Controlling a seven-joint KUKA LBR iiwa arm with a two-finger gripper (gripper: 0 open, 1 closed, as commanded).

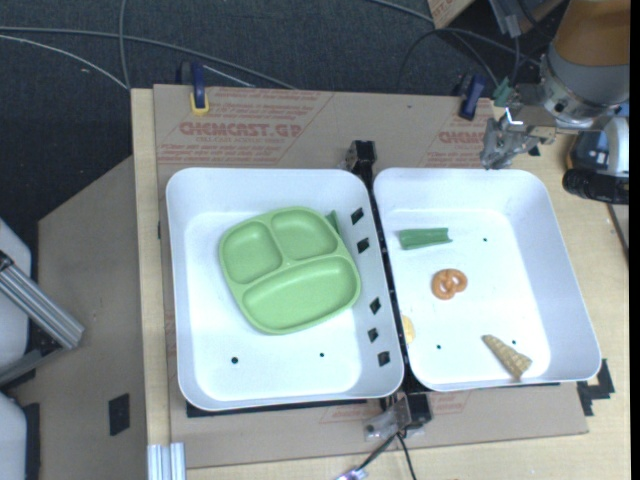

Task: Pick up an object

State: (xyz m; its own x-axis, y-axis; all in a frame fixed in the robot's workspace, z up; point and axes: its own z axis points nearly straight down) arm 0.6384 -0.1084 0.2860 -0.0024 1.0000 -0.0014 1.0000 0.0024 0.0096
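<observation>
In the right bin lie a flat green strip near the far left, a small orange pretzel-shaped piece in the middle, and a tan cone near the front rim. A green divided plate rests in the left bin. My gripper hangs just beyond the right bin's far rim, over the cardboard, well apart from all the objects. Nothing is seen in its grasp.
A small yellowish piece peeks out at the right bin's left wall by the divider. Blue clamps hold the cardboard base at the back. Cables cross the dark floor behind the bench.
</observation>
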